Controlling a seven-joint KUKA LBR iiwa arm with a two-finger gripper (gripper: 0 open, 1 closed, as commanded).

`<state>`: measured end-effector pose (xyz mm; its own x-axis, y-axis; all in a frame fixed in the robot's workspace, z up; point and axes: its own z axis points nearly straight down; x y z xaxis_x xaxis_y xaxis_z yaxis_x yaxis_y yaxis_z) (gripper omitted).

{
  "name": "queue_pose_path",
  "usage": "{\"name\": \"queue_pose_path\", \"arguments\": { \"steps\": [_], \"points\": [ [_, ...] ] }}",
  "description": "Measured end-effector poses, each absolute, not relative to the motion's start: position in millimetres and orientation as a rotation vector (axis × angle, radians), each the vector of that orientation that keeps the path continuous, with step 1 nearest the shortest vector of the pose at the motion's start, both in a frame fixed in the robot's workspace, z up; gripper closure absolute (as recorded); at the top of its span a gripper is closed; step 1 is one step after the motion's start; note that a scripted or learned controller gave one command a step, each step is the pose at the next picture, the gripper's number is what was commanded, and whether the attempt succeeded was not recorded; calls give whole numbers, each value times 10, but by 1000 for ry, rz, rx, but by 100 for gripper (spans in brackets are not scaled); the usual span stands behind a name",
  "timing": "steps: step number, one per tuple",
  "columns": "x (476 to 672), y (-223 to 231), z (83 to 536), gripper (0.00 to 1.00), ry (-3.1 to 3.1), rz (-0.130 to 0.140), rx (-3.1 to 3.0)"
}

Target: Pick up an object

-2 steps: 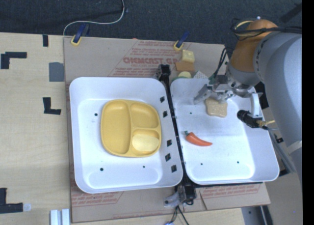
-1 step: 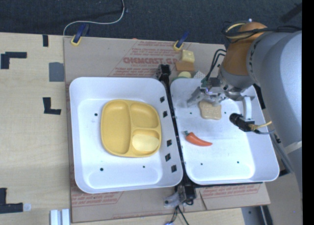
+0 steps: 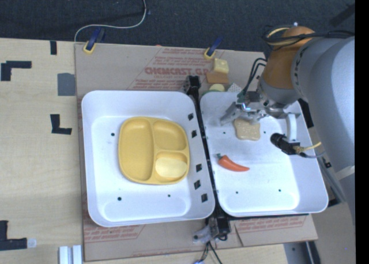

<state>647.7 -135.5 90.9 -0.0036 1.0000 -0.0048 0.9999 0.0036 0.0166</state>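
Here, in the camera view, the gripper [image 3: 249,113] hangs low in the right bin [image 3: 300,199], close to that bin's far edge, directly over a pale tan bread-like piece [image 3: 249,131]. The piece lies flat on the bin floor just below the gripper. I cannot tell whether the gripper touches it, nor whether it is released or clenched, since the wrist hides that. The piece looks light and probably soft, with a matte surface unlikely to slip; a grip across its shorter sides seems wisest, and gentle, lest it crush. An orange carrot-like toy [image 3: 232,164] lies near the middle of the same bin, well apart. The left bin [image 3: 98,199] bears a yellow divided plate [image 3: 144,147] at its centre.
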Motion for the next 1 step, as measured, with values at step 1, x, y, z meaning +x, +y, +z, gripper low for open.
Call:
{"name": "queue_pose_path", "arguments": {
  "steps": [1],
  "points": [
    [6392,-1370,912,0,2214,15,2205]
  ]
}}
